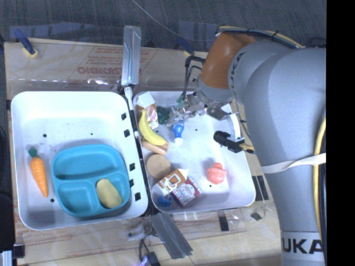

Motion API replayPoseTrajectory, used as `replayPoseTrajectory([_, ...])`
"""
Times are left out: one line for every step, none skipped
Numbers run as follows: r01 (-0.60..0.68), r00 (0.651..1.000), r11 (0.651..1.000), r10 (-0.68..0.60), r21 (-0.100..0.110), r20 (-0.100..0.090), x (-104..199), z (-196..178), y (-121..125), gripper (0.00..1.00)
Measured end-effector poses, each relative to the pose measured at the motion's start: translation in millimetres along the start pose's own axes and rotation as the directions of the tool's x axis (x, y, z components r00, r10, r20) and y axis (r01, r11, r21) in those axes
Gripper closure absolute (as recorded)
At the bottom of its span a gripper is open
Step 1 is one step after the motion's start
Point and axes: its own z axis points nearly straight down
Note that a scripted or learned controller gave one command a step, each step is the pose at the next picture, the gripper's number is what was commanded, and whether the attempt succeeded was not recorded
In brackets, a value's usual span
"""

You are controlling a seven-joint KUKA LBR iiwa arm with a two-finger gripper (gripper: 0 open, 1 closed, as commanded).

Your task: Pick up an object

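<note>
One tool (186,111) is hovering just above-right of the bottle (177,132); its opening width cannot be told.

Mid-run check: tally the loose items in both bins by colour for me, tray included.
Orange: 1, the carrot
Blue: 2, the tray and the small bottle
Yellow: 2, the banana and the potato
Tan: 1, the round bun
Pink-red: 1, the toy
Multicoloured cartons: 2
Total: 9

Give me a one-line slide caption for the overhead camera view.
Arm's gripper low in the right bin near the banana; carrot beside blue tray in the left.
</note>
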Motion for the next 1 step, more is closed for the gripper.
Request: replayPoseTrajectory([-0.097, 0.995, 0.995, 0.097, -0.016, 0.002, 94.3, -95.8, -27.1, 1.00])
